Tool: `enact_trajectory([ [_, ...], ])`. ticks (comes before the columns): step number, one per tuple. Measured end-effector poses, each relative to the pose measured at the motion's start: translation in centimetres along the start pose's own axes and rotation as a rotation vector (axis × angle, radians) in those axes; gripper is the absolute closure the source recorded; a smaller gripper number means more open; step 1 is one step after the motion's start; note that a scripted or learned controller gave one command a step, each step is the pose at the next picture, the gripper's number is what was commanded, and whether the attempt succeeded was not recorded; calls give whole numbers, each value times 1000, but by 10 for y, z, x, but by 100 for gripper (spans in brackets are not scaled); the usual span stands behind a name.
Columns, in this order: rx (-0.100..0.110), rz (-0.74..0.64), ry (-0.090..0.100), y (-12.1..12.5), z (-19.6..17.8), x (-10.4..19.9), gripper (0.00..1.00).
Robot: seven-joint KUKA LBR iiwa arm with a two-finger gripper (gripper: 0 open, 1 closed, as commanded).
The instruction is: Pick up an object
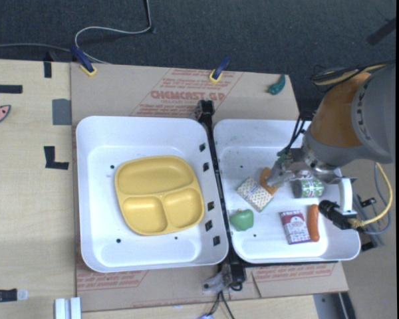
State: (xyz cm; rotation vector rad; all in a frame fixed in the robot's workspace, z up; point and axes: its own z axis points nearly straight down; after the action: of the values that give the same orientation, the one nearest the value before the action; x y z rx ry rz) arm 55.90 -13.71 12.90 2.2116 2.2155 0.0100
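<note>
gripper (pixel 279 173) low in right bin (pixel 332 250), over brown piece (pixel 269 180); jaw state: cannot tell. centre on it, clear of patterned packet (pixel 254 194) at 7 o'clock.

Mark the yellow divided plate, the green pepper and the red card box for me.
yellow divided plate (pixel 160 195), camera view, on its middle where the dividers meet.
green pepper (pixel 241 219), camera view, on its body.
red card box (pixel 294 226), camera view, on its top face.
</note>
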Motion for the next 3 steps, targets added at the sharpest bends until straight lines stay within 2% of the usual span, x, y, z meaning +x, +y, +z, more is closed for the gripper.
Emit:
enact_trajectory([
  [1,0,0,0,0,0,0,0],
  [2,5,0,0,45,43,24,0],
  [3,8,-1,0,44,34,24,100],
])
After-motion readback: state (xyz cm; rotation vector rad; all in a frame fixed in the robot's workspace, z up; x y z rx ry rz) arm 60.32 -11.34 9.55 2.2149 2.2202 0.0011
